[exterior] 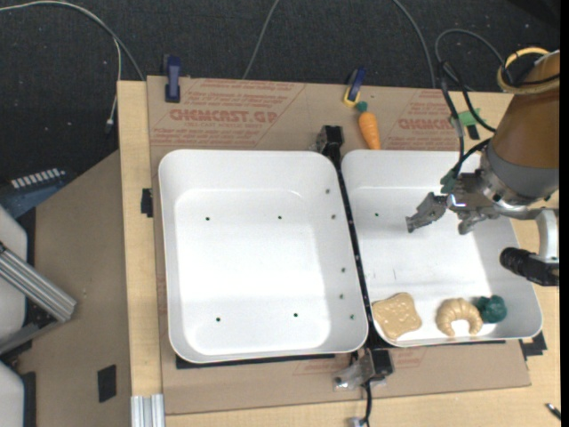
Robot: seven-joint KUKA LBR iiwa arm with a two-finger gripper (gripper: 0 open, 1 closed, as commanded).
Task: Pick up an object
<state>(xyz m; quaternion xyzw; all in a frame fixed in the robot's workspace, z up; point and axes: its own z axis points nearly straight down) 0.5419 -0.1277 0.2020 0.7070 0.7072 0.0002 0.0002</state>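
Croissant (460, 317) lies near-side of the open, empty end effector (444, 218).

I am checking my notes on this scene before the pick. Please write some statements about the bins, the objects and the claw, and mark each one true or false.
1. The croissant lies in the right bin. True.
2. The carrot lies in the left bin. False: it lies on the board beyond the bins, outside both.
3. The claw is over the right bin with its fingers spread and nothing between them. True.
4. The toast slice is at the far edge of its bin. False: it is at the near edge, beside the croissant.
5. A green object sits next to the croissant. True.
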